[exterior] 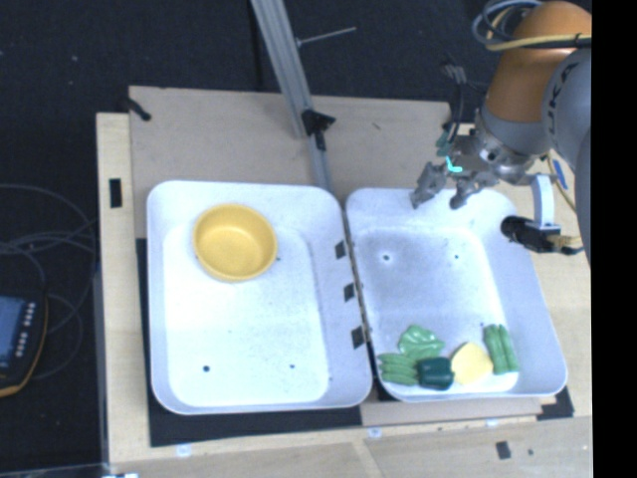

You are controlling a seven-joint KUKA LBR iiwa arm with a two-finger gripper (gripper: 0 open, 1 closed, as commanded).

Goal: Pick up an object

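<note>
Objects clustered, overlapping, right bin's near edge | gripper fingers seemingly spread, holding nothing

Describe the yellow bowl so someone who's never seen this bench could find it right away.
Start with the left bin, the one away from the arm. The bowl sits in its far left part, round, yellow and open side up. It is alone there, while the small green and yellow items are clustered at the near edge of the right bin.
</note>
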